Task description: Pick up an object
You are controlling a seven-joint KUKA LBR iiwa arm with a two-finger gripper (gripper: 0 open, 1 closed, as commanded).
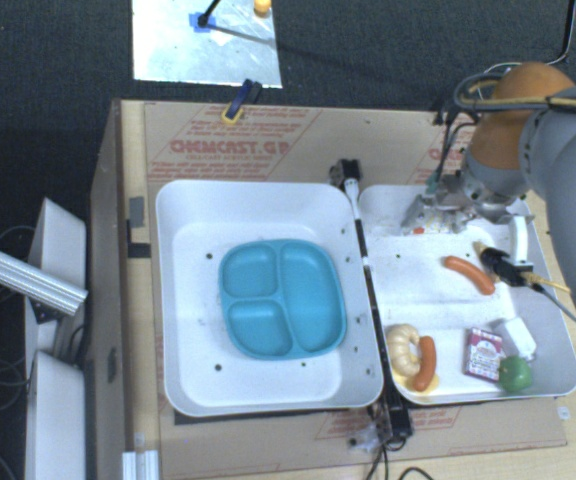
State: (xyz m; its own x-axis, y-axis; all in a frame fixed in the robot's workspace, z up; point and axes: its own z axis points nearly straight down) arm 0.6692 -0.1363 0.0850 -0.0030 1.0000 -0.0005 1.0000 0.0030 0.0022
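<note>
On the bench (pixel 268 138), which is covered in printed cardboard, the right bin (pixel 568 368) is the one to watch, so I'll place everything off that. Butted against its side towards the camera's left sits the left bin (pixel 183 298), with a blue divided plate (pixel 281 298) lying flat in the middle of it. The grey arm (pixel 568 158) comes in over the right bin's far right corner, orange band up top, and the gripper (pixel 438 216) hangs low over the right bin's far end, just inside the far rim. Honestly can't tell whether it's open or closed from this angle, and nothing visibly sits in it. As for stuff to grab, it's all in the right bin: a maroon packet (pixel 485 355) near the bin's front rim, an orange sausage (pixel 468 274) lying alone around the bin's middle, a second sausage (pixel 426 361) in the front corner nearest the left bin, touching a pale knobbly bread roll (pixel 403 346), then a small white block (pixel 516 335) and a green ball (pixel 515 373) just beside the packet.
</note>
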